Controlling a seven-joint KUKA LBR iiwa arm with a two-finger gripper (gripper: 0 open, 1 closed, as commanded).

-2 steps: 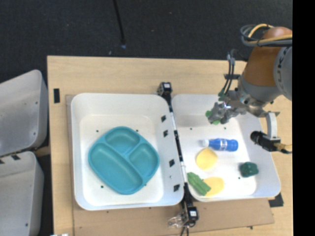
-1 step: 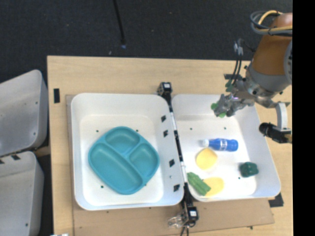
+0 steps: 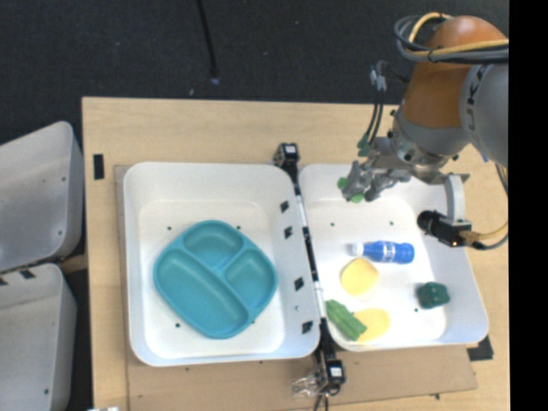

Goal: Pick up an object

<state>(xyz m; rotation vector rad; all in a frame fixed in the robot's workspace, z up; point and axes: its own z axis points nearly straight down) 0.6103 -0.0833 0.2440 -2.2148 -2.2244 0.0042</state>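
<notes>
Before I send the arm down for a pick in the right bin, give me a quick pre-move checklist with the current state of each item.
1. Gripper is over the right bin: ok, it hangs near the bin's far left corner.
2. Gripper carries nothing: cannot tell, a small green bit shows at its tip.
3. Targets are available: ok, a blue bottle, a yellow round piece, a dark green block, a green leafy piece and a yellow flat piece lie in the right bin.
4. Gripper is aligned over a target: not ok, all of them lie nearer the camera than the gripper.
5. Blue bottle is free-standing: ok, it lies on its side, apart from the yellow round piece.
</notes>
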